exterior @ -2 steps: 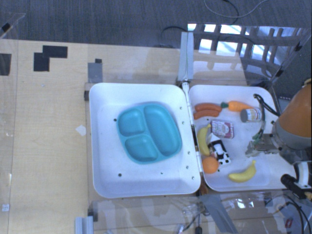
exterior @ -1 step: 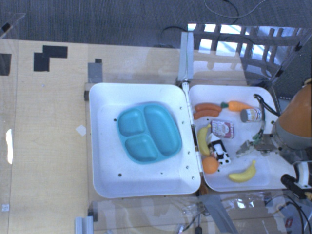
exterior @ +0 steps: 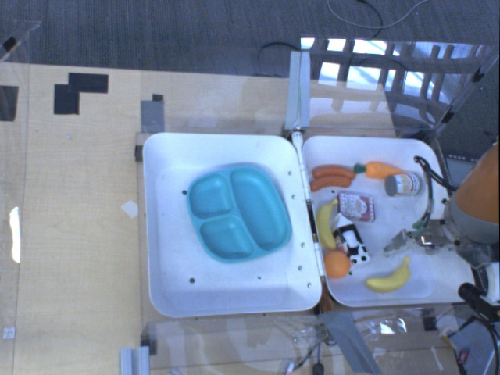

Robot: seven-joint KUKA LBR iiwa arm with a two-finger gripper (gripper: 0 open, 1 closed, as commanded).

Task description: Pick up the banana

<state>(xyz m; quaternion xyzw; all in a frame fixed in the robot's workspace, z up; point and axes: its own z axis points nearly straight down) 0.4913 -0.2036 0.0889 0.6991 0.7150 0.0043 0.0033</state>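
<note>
A small yellow banana [exterior: 389, 278] lies near the front of the right bin [exterior: 422, 294], curved side toward the front wall. A second yellow banana-like piece [exterior: 325, 223] lies lengthwise along that bin's left wall. My gripper [exterior: 397, 243] hangs low over the bin floor just above and slightly right of the front banana, with a gap between them. The grey arm with its orange band [exterior: 476, 198] comes in from the right edge. Nothing shows in the gripper.
The right bin also holds two sausages [exterior: 332, 176], a carrot [exterior: 383, 169], a small jar [exterior: 403, 183], a red packet [exterior: 356, 206], an orange [exterior: 337, 265] and a black-and-white toy [exterior: 351, 243]. A blue divided plate [exterior: 238, 212] sits in the left bin [exterior: 168, 287].
</note>
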